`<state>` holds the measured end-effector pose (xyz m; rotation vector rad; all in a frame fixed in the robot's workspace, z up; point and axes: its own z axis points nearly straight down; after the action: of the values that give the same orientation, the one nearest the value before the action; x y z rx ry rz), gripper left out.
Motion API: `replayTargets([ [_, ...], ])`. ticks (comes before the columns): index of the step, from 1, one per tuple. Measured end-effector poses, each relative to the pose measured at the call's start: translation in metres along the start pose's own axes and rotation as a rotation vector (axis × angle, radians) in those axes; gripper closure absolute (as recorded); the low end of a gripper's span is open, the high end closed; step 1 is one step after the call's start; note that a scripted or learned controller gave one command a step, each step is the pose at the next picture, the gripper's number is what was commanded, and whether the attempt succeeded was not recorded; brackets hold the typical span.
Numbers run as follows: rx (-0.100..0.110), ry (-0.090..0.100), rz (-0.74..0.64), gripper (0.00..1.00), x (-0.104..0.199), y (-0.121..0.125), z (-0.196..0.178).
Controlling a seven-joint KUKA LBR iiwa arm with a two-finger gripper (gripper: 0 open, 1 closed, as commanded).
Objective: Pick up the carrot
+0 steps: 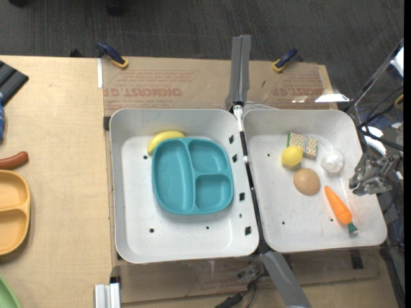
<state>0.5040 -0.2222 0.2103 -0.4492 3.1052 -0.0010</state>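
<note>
Carrot point(338, 207) lying untouched in the right bin point(276, 236), gripper point(371, 175) at that bin's right rim.

The carrot lies near the right bin's front right corner, its narrow end pointing toward the back and its green stub toward the front edge. A brown egg point(307, 181) sits just beside its tip, with a yellow lemon point(291, 156), a speckled sponge point(303, 144) and a white lump point(332, 162) toward the back. The gripper hangs over the right rim, apart from the carrot; whether it is open or closed cannot be told. In the left bin point(128, 236), a teal divided plate point(191, 175) sits in the middle, a yellow banana point(164, 138) tucked against its back left corner.
</note>
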Motion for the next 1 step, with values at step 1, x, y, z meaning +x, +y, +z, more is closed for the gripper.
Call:
replayTargets([
  [1,-0.002,0.002,-0.008,1.00,-0.0043,0.0450,0.0393],
])
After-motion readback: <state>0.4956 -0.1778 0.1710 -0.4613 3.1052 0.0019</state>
